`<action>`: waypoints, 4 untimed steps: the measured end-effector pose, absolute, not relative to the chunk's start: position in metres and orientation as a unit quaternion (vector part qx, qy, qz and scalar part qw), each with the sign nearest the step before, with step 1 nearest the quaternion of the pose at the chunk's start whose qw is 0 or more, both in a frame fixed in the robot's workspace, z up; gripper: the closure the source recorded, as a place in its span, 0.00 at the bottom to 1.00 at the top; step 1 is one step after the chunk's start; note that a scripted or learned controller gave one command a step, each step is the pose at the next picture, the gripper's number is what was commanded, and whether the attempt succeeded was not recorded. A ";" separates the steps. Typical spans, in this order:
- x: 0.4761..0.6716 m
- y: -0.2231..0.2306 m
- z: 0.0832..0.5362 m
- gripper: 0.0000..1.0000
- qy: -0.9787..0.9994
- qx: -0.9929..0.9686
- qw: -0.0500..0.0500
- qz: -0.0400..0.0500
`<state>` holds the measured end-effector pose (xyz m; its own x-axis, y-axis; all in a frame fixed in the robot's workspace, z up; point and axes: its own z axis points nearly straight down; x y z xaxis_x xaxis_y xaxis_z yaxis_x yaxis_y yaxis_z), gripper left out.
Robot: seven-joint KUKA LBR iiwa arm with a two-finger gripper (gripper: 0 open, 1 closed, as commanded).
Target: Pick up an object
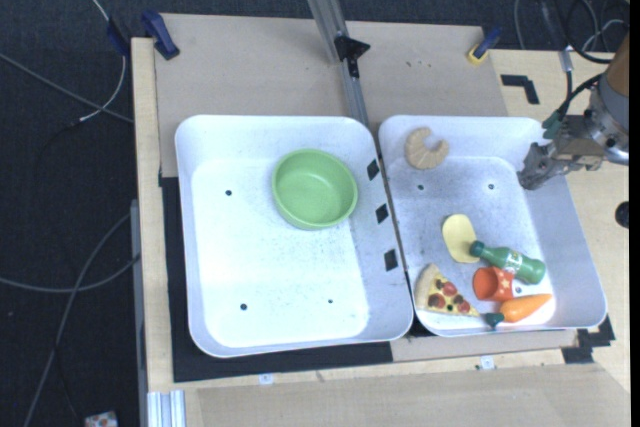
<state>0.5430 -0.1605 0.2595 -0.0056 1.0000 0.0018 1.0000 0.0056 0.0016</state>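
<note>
— Where does the camera sit?
— Fixed above the bench (300, 65), looking down at a slant; the bench's far edge lies toward the top of the frame.
— How near?
— Far enough to take in both white bins: left bin (215, 315), right bin (575, 245); dark floor (70, 165) shows around them.

Green bowl (316, 187), white bins (200, 215), orange carrot (527, 307) (pizza (445, 293) w/ red dots)
</note>
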 end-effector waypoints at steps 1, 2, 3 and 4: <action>0.550 -0.117 0.256 1.00 -0.709 -0.705 0.004 0.000; 0.549 -0.071 0.249 1.00 -0.709 -0.705 0.006 0.002; 0.560 -0.019 0.256 1.00 -0.710 -0.705 0.001 -0.002; 0.575 0.036 0.250 1.00 -0.709 -0.705 0.000 -0.001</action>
